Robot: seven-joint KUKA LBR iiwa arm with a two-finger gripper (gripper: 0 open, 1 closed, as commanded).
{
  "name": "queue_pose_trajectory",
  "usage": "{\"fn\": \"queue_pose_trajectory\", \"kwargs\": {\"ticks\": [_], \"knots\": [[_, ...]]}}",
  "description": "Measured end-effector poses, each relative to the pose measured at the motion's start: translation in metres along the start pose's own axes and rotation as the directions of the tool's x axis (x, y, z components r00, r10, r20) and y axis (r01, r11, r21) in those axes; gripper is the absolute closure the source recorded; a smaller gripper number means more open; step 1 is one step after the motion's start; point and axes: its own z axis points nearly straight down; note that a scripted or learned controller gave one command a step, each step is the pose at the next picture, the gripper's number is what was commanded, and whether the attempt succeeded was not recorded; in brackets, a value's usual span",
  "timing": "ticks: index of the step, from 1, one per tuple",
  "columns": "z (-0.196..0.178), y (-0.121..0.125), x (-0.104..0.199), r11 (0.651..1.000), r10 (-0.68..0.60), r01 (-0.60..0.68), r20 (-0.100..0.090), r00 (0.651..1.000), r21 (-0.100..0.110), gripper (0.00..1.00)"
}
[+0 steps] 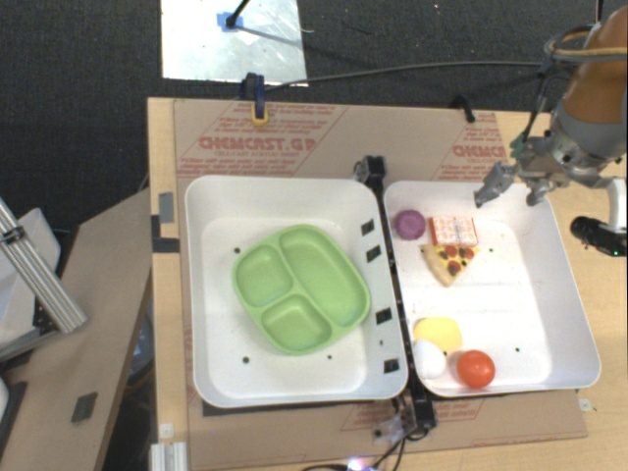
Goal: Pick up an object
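Here the gripper (pixel 512 186) is hanging open and empty over the right bin's (pixel 559 263) far edge. Nothing is blocking the red-white box (pixel 453 231), pizza slice (pixel 448 261) and what is probably a purple ball (pixel 410 225) lying nearby.

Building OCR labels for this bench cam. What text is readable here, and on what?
"CHEMCAST GP", red print on the brown board under the bins, left of centre.
A second red print on the same board near the hand: partly covered, unreadable.
The red-and-white box in the right bin: print too small to read.
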Motion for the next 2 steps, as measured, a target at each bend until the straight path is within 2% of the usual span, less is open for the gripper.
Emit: {"fn": "queue_pose_trajectory", "kwargs": {"ticks": [1, 2], "knots": [[-0.009, 0.002, 0.000, 1.000, -0.002, 0.002, 0.002, 1.000, -0.013, 0.00], [0.047, 0.013, 0.000, 1.000, -0.005, 0.005, 0.002, 1.000, -0.011, 0.00]]}}
